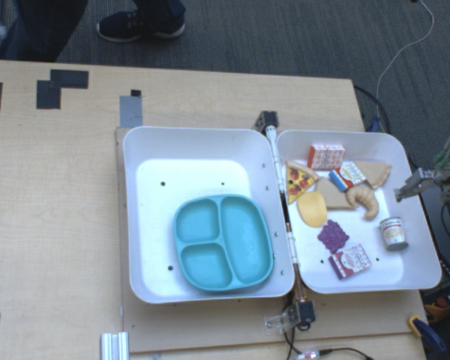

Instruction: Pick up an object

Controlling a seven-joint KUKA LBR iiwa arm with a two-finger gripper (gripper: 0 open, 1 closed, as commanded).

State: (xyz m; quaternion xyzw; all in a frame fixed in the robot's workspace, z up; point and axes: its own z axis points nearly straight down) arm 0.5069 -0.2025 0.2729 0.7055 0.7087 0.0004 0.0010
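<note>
Small purple grape bunch (333,235)

So you've got two white bins on the tabletop (52,201): the left bin (146,201) and the right bin (416,265). The left one has just one thing in it, a blue divided plate (223,241) with three compartments. The right one has eight bits of toy food: two red-and-white cartons (325,156) (351,261), one pizza slice (301,177), one yellow lemon-looking piece (312,209), one croissant (364,199), one purple grape bunch (333,235), one small can (393,233), and one blue-and-red packet (347,175).
</note>
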